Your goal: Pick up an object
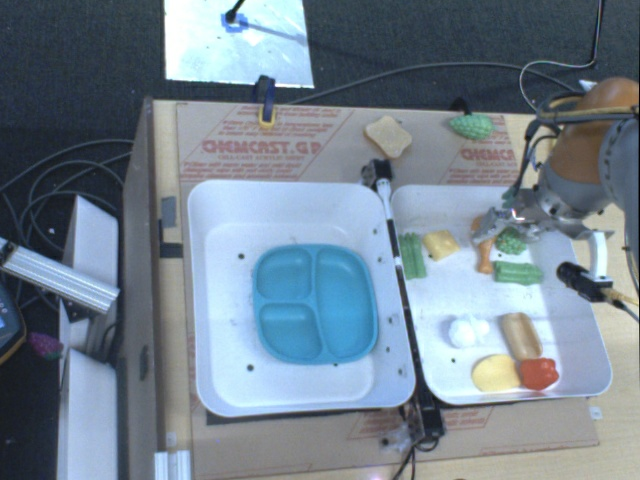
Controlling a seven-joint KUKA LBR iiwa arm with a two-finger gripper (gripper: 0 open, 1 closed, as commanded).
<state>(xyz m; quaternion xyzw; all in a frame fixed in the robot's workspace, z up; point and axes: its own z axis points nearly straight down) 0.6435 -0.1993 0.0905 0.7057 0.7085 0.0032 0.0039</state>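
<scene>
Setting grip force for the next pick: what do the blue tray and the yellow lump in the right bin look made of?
Blue tray: likely hard moulded plastic, smooth, faint sheen, crisp divider ridges. Yellow lump: probably plastic or rubber toy food, even colour, rounded, matte; softness can't be judged.

The scene is lit brightly and evenly from above. Strong glare is seen on the shiny metal sheet (238, 26) at the top. Shadows are soft. The whole picture is slightly blurred.
</scene>
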